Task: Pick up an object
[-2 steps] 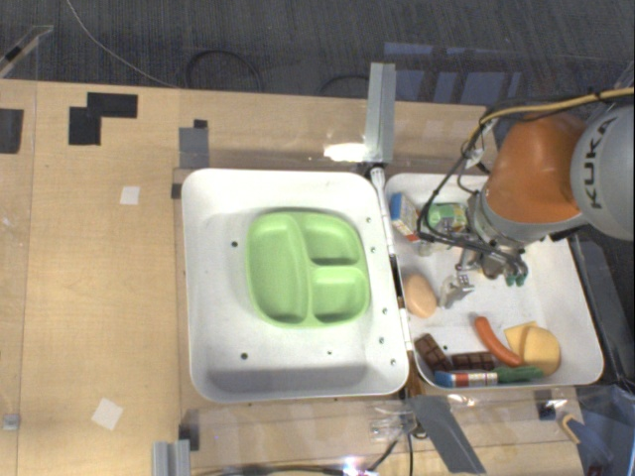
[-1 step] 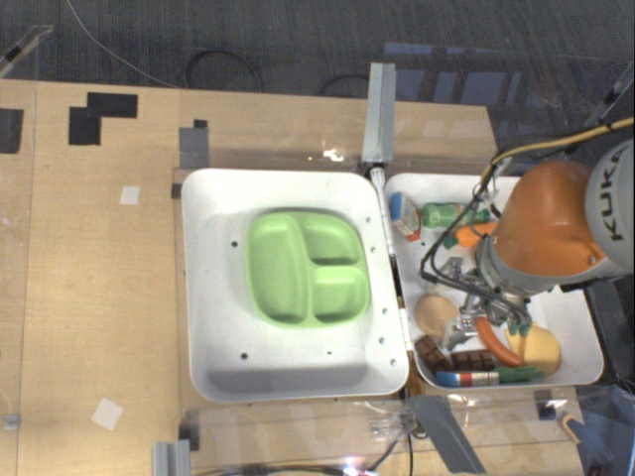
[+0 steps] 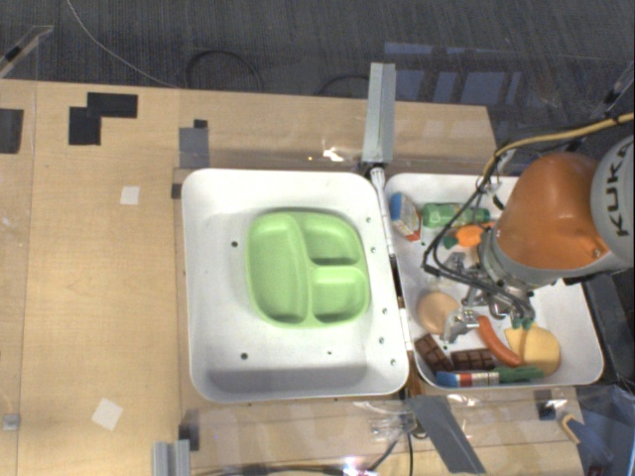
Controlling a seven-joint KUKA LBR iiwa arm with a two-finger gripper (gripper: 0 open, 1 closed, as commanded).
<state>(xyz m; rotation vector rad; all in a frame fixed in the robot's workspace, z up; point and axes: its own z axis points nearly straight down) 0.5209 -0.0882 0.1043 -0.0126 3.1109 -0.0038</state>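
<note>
On the pale wooden counter (image 3: 89, 296), the left white bin (image 3: 208, 266) holds a green divided plate (image 3: 306, 266) with three compartments, lying flat near the bin's middle. Just beside it, the right white bin (image 3: 585, 350) carries a clutter of small toy foods: a blue-and-white item (image 3: 400, 209) at the upper left corner, a green packet (image 3: 442, 213) next to it, and an orange piece (image 3: 469, 235) below that. Lower down lie a tan rounded bun-like piece (image 3: 435, 312), a brown chocolate bar (image 3: 451, 352), a blue-and-red stick (image 3: 466, 376) along the front wall, a red chilli-like piece (image 3: 496, 345) and a yellow lump (image 3: 536, 346). The end effector (image 3: 474, 315) hangs low over this pile, between the bun and the red piece; whether its fingers are spread or closed cannot be told from here, and nothing is seen held between them. Above it rises the orange band (image 3: 551, 221) of the grey arm (image 3: 615, 201)
</note>
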